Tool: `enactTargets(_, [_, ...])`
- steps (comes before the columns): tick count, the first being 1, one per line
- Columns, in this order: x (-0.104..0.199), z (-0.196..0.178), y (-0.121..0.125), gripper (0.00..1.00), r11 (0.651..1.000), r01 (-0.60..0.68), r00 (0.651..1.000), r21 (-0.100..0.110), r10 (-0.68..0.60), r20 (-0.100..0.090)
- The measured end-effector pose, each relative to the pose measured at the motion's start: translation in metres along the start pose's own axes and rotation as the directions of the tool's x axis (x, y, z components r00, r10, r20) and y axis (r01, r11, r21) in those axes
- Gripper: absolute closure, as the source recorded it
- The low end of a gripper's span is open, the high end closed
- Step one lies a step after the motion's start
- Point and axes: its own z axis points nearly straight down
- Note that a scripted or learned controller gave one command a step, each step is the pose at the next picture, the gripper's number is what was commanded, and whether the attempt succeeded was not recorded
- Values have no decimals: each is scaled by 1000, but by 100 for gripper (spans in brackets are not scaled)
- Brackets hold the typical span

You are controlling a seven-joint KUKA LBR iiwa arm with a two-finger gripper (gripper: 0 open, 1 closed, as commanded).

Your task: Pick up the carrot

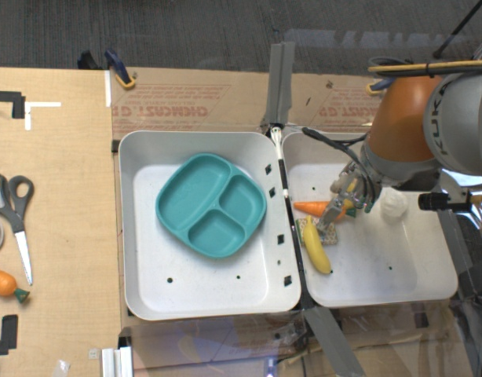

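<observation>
Here, arm slanting down into right bin (429,289), hand (335,213) pinching carrot (310,207) beside banana (315,248).

the grey arm (461,124) is seen reaching in from the right side of the view, its thick outer link cut off by the frame edge. the orange band (406,120) is shown as a rounded section just left of that link, above the wrist. from there the wrist is angled downward and to the left, and a black cable is looped along its upper side. the gripper (333,220) is carried at the low left end, pointed down and leftward, with its fingers (329,225) held close together at their tips. whether anything is clamped between them cannot be told.
</observation>
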Motion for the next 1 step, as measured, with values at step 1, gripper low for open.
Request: enactTargets(1, [2, 0, 0, 0, 997, -78, 997, 0, 78, 0])
